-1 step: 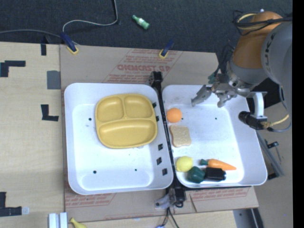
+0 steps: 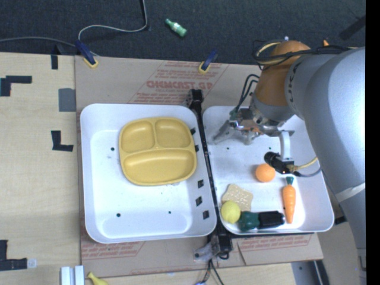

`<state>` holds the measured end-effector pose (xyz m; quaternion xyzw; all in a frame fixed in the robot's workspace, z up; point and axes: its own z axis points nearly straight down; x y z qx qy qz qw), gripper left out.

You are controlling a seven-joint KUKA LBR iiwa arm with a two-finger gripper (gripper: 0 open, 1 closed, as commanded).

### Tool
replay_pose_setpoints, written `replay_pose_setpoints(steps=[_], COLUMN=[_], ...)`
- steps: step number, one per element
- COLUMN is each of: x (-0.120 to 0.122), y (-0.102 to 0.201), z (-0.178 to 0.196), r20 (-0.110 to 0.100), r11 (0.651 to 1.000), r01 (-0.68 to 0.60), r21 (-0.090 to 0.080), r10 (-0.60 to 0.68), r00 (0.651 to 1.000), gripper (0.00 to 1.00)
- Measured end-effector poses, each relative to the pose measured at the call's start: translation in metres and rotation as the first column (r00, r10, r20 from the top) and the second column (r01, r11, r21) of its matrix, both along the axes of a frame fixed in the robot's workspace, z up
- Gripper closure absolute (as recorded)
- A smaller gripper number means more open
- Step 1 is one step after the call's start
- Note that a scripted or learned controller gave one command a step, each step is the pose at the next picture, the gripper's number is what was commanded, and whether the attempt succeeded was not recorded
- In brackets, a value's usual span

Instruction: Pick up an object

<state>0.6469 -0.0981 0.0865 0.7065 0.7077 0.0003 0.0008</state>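
My gripper point(image 2: 233, 138) hangs over the upper left part of the right bin point(image 2: 309, 159), its fingers point(image 2: 218, 135) spread open with nothing between them. Below it in the same bin lie an orange ball point(image 2: 265, 173), a toy carrot point(image 2: 289, 199), a tan cracker point(image 2: 238, 194), a yellow lemon point(image 2: 230, 211) and a dark green and black object point(image 2: 262, 220). The orange ball is the closest, a short way down and to the right of the fingers. None of these touches the gripper.
The left bin point(image 2: 98, 177) holds a yellow divided plate point(image 2: 158, 149). A black divider point(image 2: 200, 141) runs between the bins. The arm's grey body point(image 2: 338, 111) covers the right bin's far right side. Cables and a small green item point(image 2: 176, 27) lie beyond the bench.
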Motion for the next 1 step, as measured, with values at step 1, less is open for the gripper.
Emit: replay_pose_setpoints(steps=[1], x=[-0.0581], y=[-0.0424], z=[0.0001], r20=[0.001], r11=[1.0], r01=[0.002], r21=[-0.002], r10=[-0.002], r00=[1.0], gripper=[0.0])
